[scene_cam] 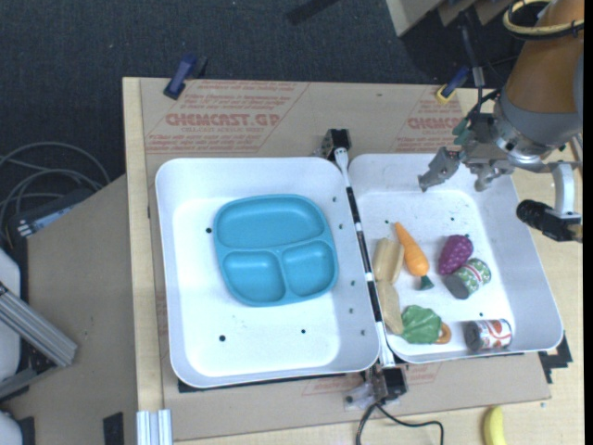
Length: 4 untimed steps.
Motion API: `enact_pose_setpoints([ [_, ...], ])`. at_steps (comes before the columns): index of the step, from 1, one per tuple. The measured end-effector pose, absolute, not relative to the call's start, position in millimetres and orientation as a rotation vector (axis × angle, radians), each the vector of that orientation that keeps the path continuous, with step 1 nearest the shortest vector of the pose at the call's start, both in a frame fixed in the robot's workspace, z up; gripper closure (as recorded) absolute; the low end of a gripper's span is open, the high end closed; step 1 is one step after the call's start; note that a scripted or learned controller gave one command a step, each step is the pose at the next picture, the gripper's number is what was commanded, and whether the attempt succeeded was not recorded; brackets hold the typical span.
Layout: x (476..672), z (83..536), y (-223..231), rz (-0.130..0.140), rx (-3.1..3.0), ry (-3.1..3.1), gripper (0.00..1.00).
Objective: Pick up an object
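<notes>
My gripper hangs over the far edge of the right bin, open, its two fingers spread with nothing between them. Below it in that bin lie an orange carrot, a purple bunch of grapes, a small green and red can, a beige bread-like piece with another beige piece below it, a green leafy toy and a red-labelled can. The nearest of these, the carrot, is well below the fingers.
The left bin holds a blue divided plate. A black hinge bar runs between the bins. A yellow object lies on the bench at the front right. Blue clamps sit at the board's back edge.
</notes>
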<state>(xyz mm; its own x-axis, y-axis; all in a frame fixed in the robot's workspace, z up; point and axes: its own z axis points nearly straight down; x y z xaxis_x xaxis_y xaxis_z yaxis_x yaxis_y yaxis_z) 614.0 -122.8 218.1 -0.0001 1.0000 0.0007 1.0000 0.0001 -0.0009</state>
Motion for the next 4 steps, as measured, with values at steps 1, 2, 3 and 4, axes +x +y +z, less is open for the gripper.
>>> enact_pose_setpoints([
  [1, 593.9, 86.7, -99.8, 0.001, -2.221, -2.220, 0.00],
  [2, 567.8, 84.5, -102.2, 0.001, -2.220, -2.219, 0.00],
  [3, 556.6, 84.7, -96.3, 0.000, -2.221, -2.219, 0.00],
  [4, 556.8, 94.3, -96.2, 0.000, -2.222, -2.220, 1.00],
])
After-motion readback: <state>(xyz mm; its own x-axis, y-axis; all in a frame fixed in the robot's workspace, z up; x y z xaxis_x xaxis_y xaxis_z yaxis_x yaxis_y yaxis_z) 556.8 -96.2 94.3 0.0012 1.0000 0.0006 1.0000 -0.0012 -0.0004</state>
